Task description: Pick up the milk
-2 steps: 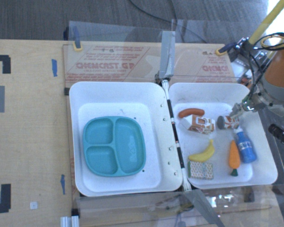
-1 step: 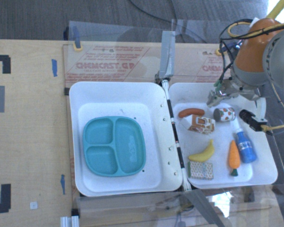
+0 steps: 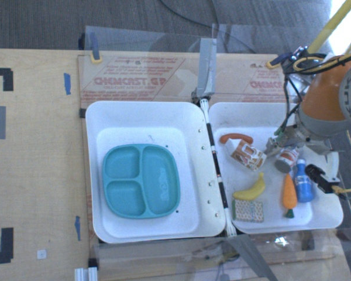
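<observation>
Camera view, L to R: left bin (image 3: 99,122) holds a teal divided plate (image 3: 141,180), flat, roughly centred. Right bin (image 3: 333,215) has the clutter. Sausage (image 3: 236,138) lies near the divider, just above the milk (image 3: 247,155). Milk is a small carton on its side, long axis running diagonal, upper-left to lower-right; can't tell which end is the top. Below it: banana (image 3: 251,188), then a tan sponge-like square (image 3: 248,210) at the front edge. Further R: a small can (image 3: 286,158), carrot (image 3: 289,193) w/ green tip toward the front, blue bottle (image 3: 303,182) alongside it.

My arm (image 3: 327,95) comes in from upper right, orange band above the wrist, wrist angled down-left. My gripper (image 3: 279,142) sits low, just R of the milk, next to the can. Finger state: can't tell; nothing seen between them.
</observation>
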Tool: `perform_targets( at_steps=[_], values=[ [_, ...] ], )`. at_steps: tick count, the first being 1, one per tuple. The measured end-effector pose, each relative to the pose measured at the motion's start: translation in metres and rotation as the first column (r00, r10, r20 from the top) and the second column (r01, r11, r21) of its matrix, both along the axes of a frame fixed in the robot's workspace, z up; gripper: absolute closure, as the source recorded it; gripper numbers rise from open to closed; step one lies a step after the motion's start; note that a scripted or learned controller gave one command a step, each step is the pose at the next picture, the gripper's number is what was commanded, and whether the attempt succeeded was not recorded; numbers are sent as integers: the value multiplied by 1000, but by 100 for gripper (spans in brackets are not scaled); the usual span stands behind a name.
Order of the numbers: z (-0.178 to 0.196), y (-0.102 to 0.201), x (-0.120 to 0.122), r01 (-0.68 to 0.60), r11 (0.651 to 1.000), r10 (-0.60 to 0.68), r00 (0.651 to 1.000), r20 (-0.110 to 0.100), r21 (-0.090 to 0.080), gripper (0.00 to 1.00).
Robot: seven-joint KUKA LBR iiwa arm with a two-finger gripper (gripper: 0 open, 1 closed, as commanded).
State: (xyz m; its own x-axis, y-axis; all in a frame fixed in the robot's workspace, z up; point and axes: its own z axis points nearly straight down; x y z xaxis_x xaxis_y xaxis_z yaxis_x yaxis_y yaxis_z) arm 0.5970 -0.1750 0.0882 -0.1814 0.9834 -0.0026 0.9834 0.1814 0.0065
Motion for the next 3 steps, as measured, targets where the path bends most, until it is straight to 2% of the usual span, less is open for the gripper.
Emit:
perform_targets(
  at_steps=[1,2,3],
  values=[
    [39,57,69,-161,987,161,987,-1,-1,0],
    [1,64,-14,-237,972,237,972,2,-1,0],
    [2,73,-56,-376,927,376,927,5,-5,0]
  ],
)
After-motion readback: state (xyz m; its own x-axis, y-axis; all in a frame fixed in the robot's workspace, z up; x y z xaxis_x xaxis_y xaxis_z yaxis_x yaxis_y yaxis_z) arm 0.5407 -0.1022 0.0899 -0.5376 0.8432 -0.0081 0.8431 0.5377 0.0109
